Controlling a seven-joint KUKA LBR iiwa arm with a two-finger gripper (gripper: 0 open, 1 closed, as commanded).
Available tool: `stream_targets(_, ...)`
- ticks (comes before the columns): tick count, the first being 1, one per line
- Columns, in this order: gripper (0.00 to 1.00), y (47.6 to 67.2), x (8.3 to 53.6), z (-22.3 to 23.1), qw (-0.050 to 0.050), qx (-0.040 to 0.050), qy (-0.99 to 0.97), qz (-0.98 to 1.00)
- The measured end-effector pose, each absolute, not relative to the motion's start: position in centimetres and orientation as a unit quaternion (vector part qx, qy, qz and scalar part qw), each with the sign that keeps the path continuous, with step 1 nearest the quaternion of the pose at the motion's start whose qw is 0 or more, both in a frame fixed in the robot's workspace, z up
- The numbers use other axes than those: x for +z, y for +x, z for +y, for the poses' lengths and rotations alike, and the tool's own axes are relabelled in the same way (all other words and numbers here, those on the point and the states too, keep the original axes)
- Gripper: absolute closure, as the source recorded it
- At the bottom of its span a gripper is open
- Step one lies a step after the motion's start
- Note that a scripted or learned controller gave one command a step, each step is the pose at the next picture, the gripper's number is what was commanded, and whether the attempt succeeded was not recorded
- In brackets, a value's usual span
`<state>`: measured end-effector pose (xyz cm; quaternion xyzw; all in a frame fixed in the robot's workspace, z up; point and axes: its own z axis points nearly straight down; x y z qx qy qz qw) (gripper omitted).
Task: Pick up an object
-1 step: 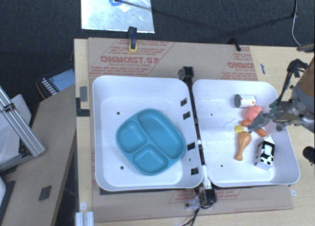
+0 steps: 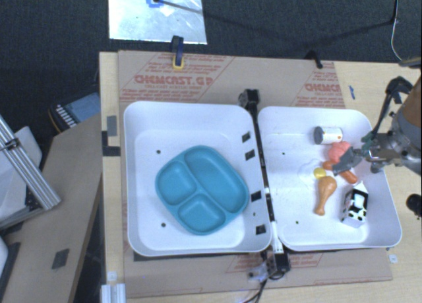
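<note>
- The gripper sits low at the right of the frame, over a pink toy in the right bin; whether it grips anything, I cannot tell.
- The toy looks like light, smooth, rigid plastic; take it across its narrow middle.
- Just beside it lie a drumstick, a black-and-white carton and a small cylinder.
- A glossy blue divided plate rests in the left bin.

Lighting: even, bright overhead; we note soft, short shadows. Glare: strong on the foil sheet beyond the white bins; bin floors near washed out. Focus: mildly soft overall; dark floor around the foil sheet grainy.
</note>
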<state>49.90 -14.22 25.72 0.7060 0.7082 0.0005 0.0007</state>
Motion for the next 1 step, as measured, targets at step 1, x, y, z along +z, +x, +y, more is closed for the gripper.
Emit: stream_targets(1,0.0,48.94,20.37,-14.0,-0.001,-0.0005,0.707,0.708)
